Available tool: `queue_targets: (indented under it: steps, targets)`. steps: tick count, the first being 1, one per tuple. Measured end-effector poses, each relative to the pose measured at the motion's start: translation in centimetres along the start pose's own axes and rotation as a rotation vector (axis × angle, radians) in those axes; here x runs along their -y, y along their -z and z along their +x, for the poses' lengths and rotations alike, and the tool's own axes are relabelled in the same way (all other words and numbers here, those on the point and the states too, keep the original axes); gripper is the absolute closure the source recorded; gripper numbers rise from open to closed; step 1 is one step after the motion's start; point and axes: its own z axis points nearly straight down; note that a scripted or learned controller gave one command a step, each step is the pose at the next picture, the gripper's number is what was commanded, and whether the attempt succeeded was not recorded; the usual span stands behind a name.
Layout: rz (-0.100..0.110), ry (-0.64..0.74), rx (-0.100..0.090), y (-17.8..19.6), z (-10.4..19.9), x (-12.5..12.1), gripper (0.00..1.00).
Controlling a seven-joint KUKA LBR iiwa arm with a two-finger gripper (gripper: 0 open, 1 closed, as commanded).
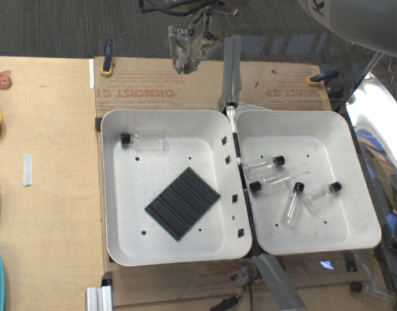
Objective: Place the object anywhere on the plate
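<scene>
The object to be placed appears to be one of the small clear vials with black caps. One lone vial (143, 140) lies on its side in the left bin (114, 193), near that bin's far-left corner, cap toward the left wall. The plate — judged to be the dark ribbed slab (183, 203) — lies flat on the same bin's floor, turned diagonally, nearer the middle and toward the near edge. Vial and plate are well apart; nothing rests on the plate.

The right bin (360, 173) holds four more vials: two (264, 166) (266, 183) close to its left wall, two (293, 203) (321, 196) nearer its centre, all lying down and none upright.

The gripper (188, 47) hangs above the cardboard backing (159, 86) beyond the far edge of the left bin, high over the bench and clear of both bins. Whether it is spread or pressed together I cannot tell — the view is too cluttered by cables there — and no vial can be made out in it.

Assessment: no vial sits on the plate, so the placement is not done. Which vial is intended cannot be settled from this view. What remains, as judged, is the whole sequence: descent to a vial, a secure pick, carry to the ribbed slab, release.
</scene>
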Motion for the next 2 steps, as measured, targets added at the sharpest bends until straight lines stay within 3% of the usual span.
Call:
queue_targets:
  steps: [2]
  targets:
    - [0.005,-0.014,0.011,1.83,0.17,0.37,1.0]
